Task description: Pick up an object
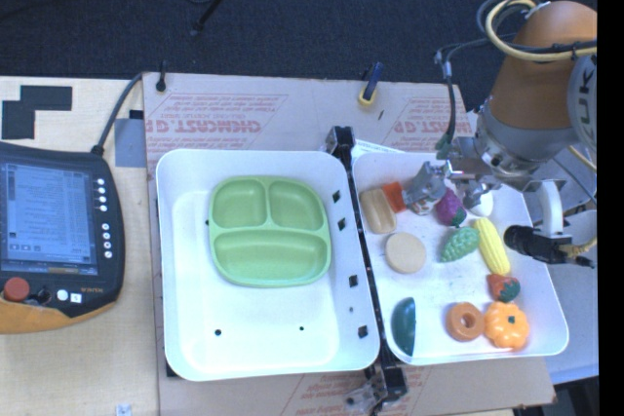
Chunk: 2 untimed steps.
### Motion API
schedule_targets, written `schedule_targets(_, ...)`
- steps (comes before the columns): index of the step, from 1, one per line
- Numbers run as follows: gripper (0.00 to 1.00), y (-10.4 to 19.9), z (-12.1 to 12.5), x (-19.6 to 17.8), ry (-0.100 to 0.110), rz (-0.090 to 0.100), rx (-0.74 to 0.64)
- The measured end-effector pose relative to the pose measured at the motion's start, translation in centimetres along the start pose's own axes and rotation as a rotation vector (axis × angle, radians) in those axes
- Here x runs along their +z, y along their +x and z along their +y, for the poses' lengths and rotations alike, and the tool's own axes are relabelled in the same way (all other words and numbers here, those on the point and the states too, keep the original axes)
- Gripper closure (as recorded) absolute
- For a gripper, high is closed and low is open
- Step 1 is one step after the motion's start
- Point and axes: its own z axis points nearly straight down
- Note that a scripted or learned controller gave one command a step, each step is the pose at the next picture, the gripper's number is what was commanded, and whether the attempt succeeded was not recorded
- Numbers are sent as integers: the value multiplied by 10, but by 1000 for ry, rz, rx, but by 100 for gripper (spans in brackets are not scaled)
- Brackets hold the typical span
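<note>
My gripper (450, 193) hangs low over the back of the right bin (556, 326), reaching in from the right. Right beneath it lies a small purple vegetable (449, 208), partly covered by the gripper; whether it is held is unclear. Near it are a tan bread piece (376, 209), an orange-red piece (393, 197), a round tan biscuit (406, 252), a green leafy vegetable (459, 244) and a yellow corn cob (492, 245).
Toward the front of the right bin lie a red fruit (503, 286), an orange doughnut (465, 321), an orange pepper (506, 325) and a dark teal piece (405, 325). The left bin (185, 326) holds a green divided plate (268, 231). A teach pendant (54, 224) lies at the far left.
</note>
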Motion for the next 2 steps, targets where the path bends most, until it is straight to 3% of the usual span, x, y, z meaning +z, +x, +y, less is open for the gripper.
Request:
schedule_targets(1, 0, 0, 2, -6, -10, -1, -2)
schedule_targets(2, 0, -5, -6, 55, -4, 0, -1)
